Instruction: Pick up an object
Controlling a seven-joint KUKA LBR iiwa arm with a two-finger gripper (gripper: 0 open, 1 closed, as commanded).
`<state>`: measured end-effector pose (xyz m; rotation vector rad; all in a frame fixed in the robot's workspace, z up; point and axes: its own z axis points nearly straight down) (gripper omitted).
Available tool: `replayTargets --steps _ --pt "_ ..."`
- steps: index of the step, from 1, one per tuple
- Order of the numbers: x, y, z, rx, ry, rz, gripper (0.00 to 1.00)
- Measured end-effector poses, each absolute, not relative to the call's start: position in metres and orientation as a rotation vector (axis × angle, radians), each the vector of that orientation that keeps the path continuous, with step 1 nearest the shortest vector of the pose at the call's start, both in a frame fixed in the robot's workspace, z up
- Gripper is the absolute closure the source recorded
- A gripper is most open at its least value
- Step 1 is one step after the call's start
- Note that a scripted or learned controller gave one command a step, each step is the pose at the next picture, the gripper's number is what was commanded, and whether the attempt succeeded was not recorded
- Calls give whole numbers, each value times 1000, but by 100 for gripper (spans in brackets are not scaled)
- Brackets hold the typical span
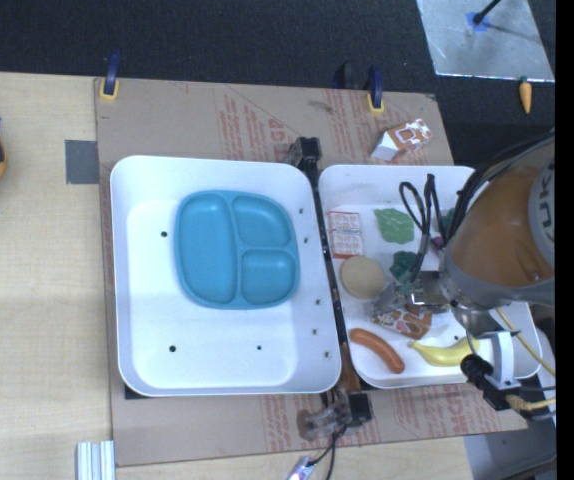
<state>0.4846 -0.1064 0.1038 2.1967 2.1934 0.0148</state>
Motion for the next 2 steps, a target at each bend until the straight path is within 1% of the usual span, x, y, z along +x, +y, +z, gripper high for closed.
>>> replayTargets --steps 1,2 --pt "533 -108 92 2217 2227 -2 0" --pt "593 -106 92 2219 2226 -1 0"
